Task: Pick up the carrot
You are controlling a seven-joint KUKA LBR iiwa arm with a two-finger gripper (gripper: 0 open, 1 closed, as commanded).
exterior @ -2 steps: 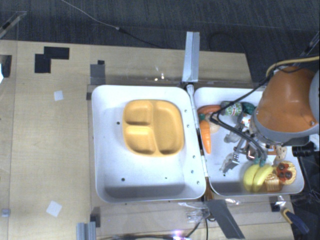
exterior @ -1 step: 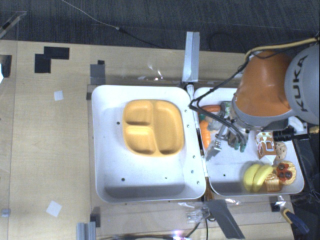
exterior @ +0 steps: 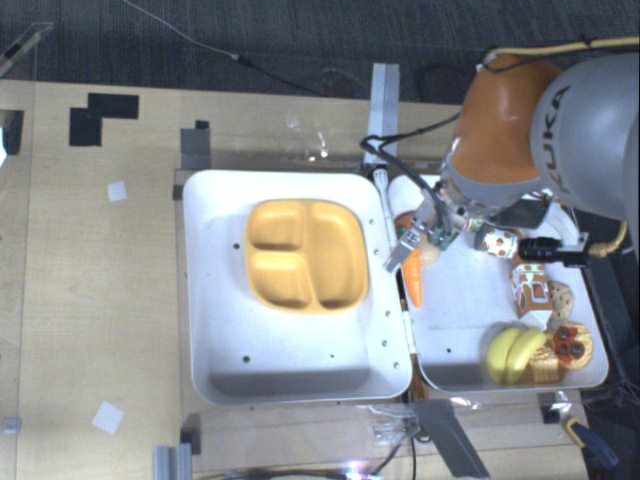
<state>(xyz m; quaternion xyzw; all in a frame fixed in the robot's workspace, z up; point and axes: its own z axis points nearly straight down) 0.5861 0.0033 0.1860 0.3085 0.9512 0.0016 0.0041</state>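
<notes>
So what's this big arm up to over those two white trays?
The grey and orange robot arm is reaching into the right bin, its gripper down at the top end of a carrot lying by the bin's left wall. Whether it has a grip is unclear. Bananas and other toy foods sit in that bin's near right corner. The left bin holds a yellow divided plate.

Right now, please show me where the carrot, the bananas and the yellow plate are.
carrot (exterior: 412, 282): camera view, middle of its orange body.
bananas (exterior: 513, 352): camera view, middle of the bunch.
yellow plate (exterior: 357, 268): camera view, its right rim.
</notes>
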